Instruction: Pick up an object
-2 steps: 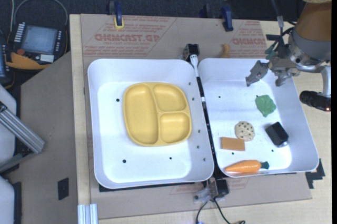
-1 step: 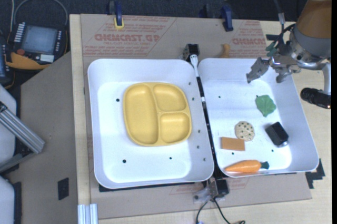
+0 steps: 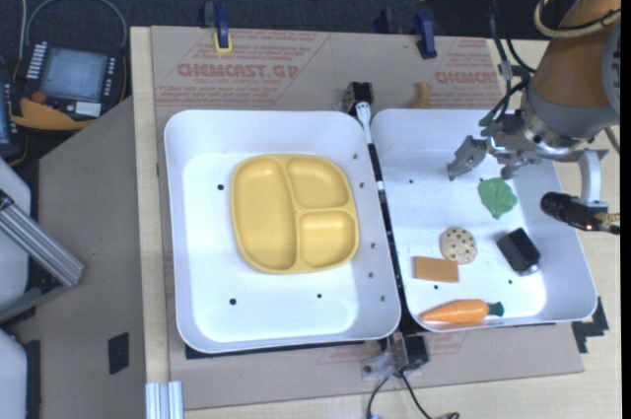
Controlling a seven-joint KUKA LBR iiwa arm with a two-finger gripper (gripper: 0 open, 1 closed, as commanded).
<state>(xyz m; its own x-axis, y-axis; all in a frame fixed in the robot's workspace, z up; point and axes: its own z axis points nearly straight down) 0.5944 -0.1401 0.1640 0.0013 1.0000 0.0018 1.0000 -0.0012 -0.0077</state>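
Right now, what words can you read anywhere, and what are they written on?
"CHEMCAST" in red, with letters after it that look like "G.P": on the brown board behind the left bin.
Same red print, blurred: on that board behind the right bin.
Handheld screen at the left: too small to read.

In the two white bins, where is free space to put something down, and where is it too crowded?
Free: the left bin floor around the yellow divided plate, and the right bin floor's left strip, above the cookie. Crowded: its lower right, with green piece, black block, orange slab, carrot.
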